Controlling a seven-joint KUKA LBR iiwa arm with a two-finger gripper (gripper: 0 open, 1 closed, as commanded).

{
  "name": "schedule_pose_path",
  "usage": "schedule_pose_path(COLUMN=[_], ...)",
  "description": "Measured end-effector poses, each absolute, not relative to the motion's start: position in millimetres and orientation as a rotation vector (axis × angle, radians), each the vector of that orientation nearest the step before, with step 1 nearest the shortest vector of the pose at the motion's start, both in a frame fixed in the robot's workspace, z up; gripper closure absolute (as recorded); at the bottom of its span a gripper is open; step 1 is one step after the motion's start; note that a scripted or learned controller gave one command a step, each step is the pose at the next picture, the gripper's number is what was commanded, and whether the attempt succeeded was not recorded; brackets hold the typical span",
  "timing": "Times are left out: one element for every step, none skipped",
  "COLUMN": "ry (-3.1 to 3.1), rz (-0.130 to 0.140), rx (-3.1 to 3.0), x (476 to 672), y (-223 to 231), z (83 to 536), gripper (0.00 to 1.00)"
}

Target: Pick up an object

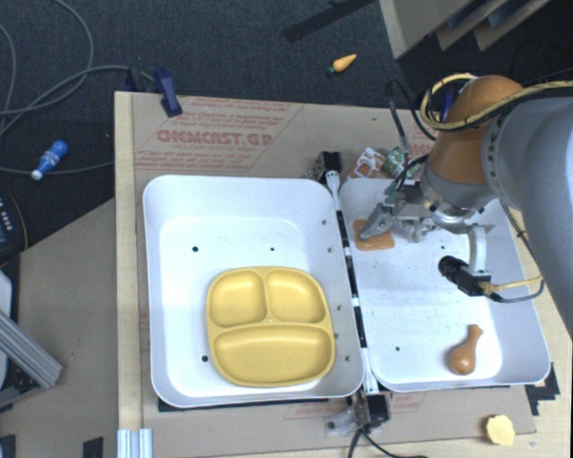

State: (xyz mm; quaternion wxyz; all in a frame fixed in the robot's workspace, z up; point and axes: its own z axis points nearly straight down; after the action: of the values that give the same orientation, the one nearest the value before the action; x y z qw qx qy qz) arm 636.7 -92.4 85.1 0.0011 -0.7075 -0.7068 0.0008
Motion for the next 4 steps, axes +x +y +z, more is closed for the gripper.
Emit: schedule_pose_path(ry=[-2.223, -2.218, -2.219, -2.223], rz=[-0.005, 0.000, 0.001, 0.000], rx=[-2.224, -2.223, -2.221, -2.221], x=[639.1, 606.8, 607.4, 630.4], y=[-92, -92, -92, -97], z=[96, 135, 132, 82], gripper=[1.00, 1.00, 0.00, 0.00])
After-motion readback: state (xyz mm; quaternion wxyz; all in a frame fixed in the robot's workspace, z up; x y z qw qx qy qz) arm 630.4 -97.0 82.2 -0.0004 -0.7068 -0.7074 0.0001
